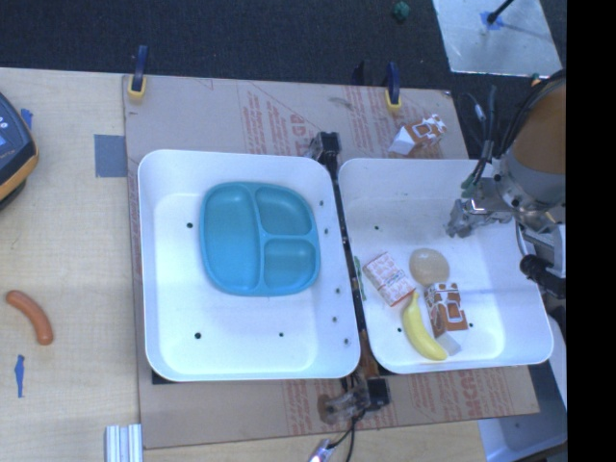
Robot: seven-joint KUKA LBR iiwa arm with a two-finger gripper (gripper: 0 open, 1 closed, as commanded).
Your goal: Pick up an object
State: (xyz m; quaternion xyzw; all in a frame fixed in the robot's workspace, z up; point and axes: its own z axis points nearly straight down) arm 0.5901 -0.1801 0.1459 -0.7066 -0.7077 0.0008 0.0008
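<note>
In the right bin (385, 186), toward its near side, lie a yellow banana (422, 329), a brown-and-white packet (447, 309) touching it, a pale round object (429, 265) and a pink-printed white packet (387, 277). The end effector (469, 214) hovers above that bin's far right part, apart from them; whether it is released or clenched I cannot tell. The left bin (159, 258) holds a blue divided plate (260, 238). A sausage (31, 316) lies on the table (58, 258).

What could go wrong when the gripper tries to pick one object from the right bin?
1. The banana, the brown and white packet, the round pale object and the red and white packet lie crowded together, so the gripper may catch two things or push one aside.
2. The banana lies near the front wall of the right bin, which may block a finger.
</note>
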